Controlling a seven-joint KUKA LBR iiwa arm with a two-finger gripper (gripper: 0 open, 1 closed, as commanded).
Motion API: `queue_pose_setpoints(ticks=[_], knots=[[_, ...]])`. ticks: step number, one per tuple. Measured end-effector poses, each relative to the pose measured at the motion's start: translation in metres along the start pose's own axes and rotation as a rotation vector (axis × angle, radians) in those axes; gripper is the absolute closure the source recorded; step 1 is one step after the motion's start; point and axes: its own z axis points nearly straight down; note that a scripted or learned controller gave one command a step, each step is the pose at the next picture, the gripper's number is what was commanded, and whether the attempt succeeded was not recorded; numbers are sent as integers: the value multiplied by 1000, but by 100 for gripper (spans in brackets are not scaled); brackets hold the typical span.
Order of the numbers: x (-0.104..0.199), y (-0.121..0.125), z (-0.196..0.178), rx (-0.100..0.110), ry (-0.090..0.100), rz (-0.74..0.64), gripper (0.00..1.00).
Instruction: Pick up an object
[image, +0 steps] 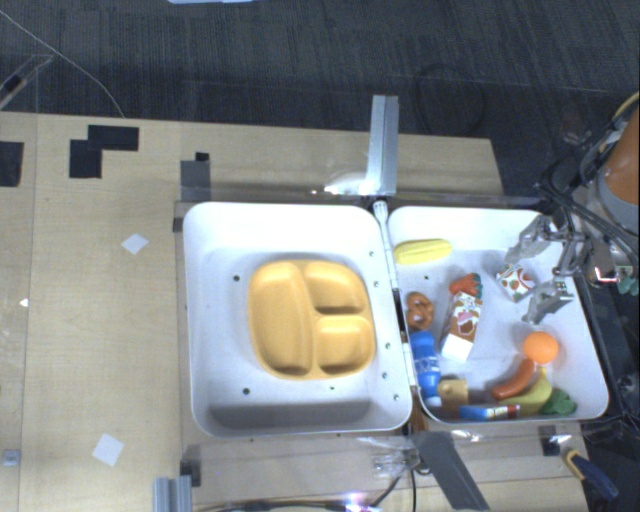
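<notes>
While the arm (612, 170) reaches in from the right, its gripper (540, 268) hangs over the upper right part of the right bin (590, 395), fingers spread apart, one metal finger (527, 243) toward the bin's back and the other (548, 298) nearer the front. Between them sits a small white object with red markings (514, 282); it lies in the gap toward their tips, but whether the fingers touch it cannot be told, so the gripper reads as released rather than grasping.

Other things crowd the same bin. A yellow corn-like piece (422, 250) lies near the back left corner, just beside the dividing wall. Below it a brown pretzel-shaped item (418, 310) rests against the left wall, and next to that a red and white toy figure (464, 305) lies lengthwise, with a pale white block (457, 348) at its lower end. A blue bottle-like toy (425, 362) sits along the left wall toward the front. An orange ball (541, 347) lies on the right side, below the gripper and apart from it. At the front, a red sausage shape (514, 380), a yellow banana (534, 394) and a green piece (561, 402) are bunched together.

The left bin (215, 300) holds a yellow divided tray (308, 318) lying flat at its middle. Both bins stand side by side on the pale wooden desk (90, 330).
</notes>
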Motion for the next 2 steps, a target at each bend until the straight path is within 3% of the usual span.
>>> queue_pose_setpoints(ticks=[1, 2], knots=[[22, -26, 128, -1, 7, 255, 0], [-52, -67, 190, 0, 1, 379, 0]])
